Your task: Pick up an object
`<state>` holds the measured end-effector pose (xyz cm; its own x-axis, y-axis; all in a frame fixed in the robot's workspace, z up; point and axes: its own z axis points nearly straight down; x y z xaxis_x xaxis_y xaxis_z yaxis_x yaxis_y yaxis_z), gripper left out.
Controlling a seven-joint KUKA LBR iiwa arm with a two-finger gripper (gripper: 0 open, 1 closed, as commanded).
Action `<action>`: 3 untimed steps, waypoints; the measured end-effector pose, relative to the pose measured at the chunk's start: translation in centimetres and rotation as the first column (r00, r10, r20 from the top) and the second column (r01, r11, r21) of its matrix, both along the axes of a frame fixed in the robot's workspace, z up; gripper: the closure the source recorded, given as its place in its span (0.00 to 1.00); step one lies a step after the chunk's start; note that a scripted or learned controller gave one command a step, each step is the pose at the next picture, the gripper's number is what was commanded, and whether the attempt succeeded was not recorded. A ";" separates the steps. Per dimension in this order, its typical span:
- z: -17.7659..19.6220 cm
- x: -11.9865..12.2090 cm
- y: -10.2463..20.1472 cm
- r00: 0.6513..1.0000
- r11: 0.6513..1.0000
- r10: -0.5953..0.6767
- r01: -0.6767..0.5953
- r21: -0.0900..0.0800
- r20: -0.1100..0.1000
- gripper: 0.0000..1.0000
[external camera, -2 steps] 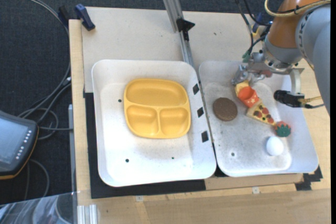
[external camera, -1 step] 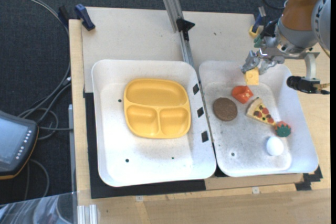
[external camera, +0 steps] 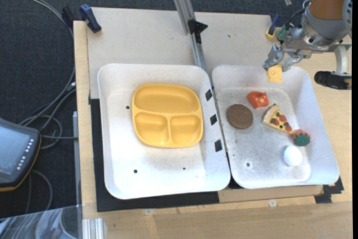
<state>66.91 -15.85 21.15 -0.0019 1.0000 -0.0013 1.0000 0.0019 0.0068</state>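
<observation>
Nearest the front edge of the table (external camera: 84,120), in the right bin (external camera: 319,137), a white ball (external camera: 292,155) lies close to that bin's front wall. Just behind it sits a small green and red toy (external camera: 301,137), touching the tip of a pizza slice (external camera: 278,118) whose long axis runs slantwise from the toy back toward the bin's middle. Left of the slice lies a flat brown disc (external camera: 240,116), and behind the slice, a little apart, a red piece (external camera: 258,99). The left bin (external camera: 112,137) holds a yellow divided tray (external camera: 166,115) lying flat in its middle.

Farthest back, at the rear edge of the right bin, the claw (external camera: 278,63) hangs from the arm (external camera: 327,3). A small yellow block (external camera: 274,73) sits right at its tips, seemingly pinched between the fingers and raised off the bin floor, since it shows over the rear rim rather than resting on it. So the claw looks closed narrowly on that block, though the grip is small in the view and I judge rather than see that it is firm.

If the hold is good, the pick is nearly complete and needs only a clean lift. If it slips, the red piece lies nearest, straight toward the front from the claw.
</observation>
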 end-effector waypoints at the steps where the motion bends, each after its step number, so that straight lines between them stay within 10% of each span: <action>1: -0.1 -1.4 4.5 1.000 1.000 0.003 -0.003 0.004 -0.009 1.00; 3: 0.9 -5.6 15.5 1.000 1.000 0.005 -0.005 0.005 -0.011 1.00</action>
